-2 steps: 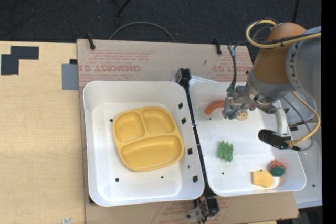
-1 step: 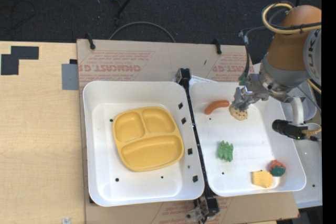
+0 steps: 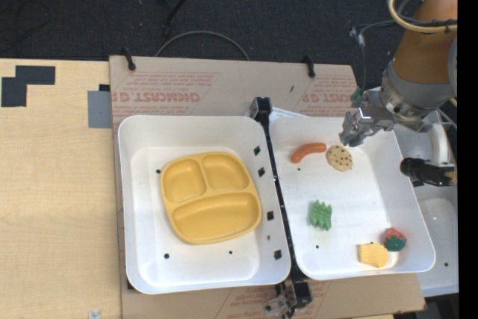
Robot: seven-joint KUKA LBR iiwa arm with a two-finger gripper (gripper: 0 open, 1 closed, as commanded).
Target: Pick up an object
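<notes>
The right bin (image 3: 407, 190) holds an orange sausage (image 3: 308, 152), a tan speckled cookie (image 3: 339, 158), a green leafy piece (image 3: 321, 214), a yellow wedge (image 3: 373, 255) and a red berry with green leaves (image 3: 395, 240). My gripper (image 3: 353, 132) hangs at the bin's far right corner, just above and right of the cookie, with nothing visible between its fingers. The arm's orange band (image 3: 438, 6) rises at the upper right.
The left bin (image 3: 134, 160) contains a yellow divided tray (image 3: 210, 196). A black divider strip (image 3: 270, 183) separates the two bins. Cardboard (image 3: 194, 90) lies behind them, and a wooden bench top (image 3: 52, 183) extends to the left.
</notes>
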